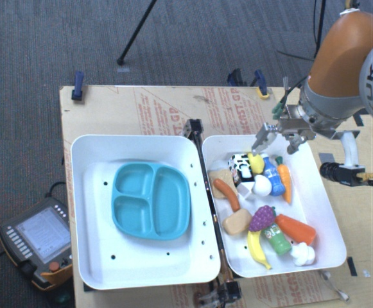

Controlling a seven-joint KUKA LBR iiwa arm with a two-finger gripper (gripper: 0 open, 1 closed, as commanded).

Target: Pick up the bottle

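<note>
My gripper (280, 140) hangs over the right bin's (332, 220) far rim, fingers spread apart with nothing between them; bare floor is mostly along that bin's right wall. The bottle (277, 239), green with a red cap, lies near the front edge, wedged between banana (258, 248), grapes (262, 218) and carrot (296, 229).

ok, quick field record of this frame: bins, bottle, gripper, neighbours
left bin: holds a blue divided plate
right bin: holds the toy food pile
bottle: green, lying near the front of the right bin, between the grapes and the orange carrot
banana: beside the bottle, on its left in the view
gripper: open, above the far edge of the right bin, holding nothing
</note>
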